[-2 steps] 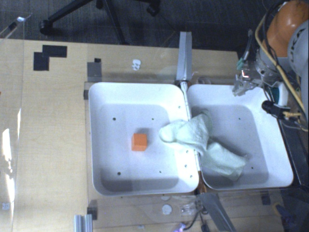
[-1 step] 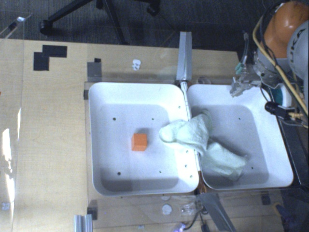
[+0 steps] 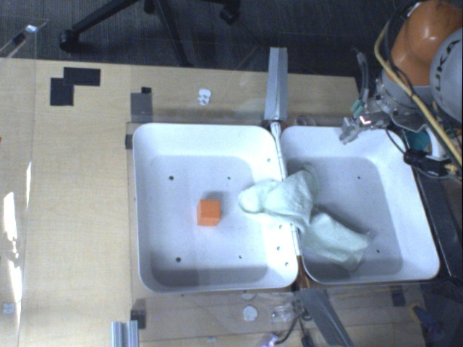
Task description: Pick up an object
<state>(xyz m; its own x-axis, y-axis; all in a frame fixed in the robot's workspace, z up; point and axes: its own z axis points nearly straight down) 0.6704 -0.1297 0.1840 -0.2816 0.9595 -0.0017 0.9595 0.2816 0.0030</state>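
Note:
A small orange cube sits on the floor of the left white bin, near its middle. A pale green cloth lies draped over the divider between the two bins, one end in the left bin and most of it in the right bin. The arm with its orange band stands at the upper right, and the gripper hangs above the back rim of the right bin, well apart from the cloth and the cube. Nothing shows between its fingers.
A grey metal post stands behind the divider between the bins. Cables run down along the right bin's far edge. Black tape marks lie on the wooden bench at the upper left, and a chair base stands on the floor beyond.

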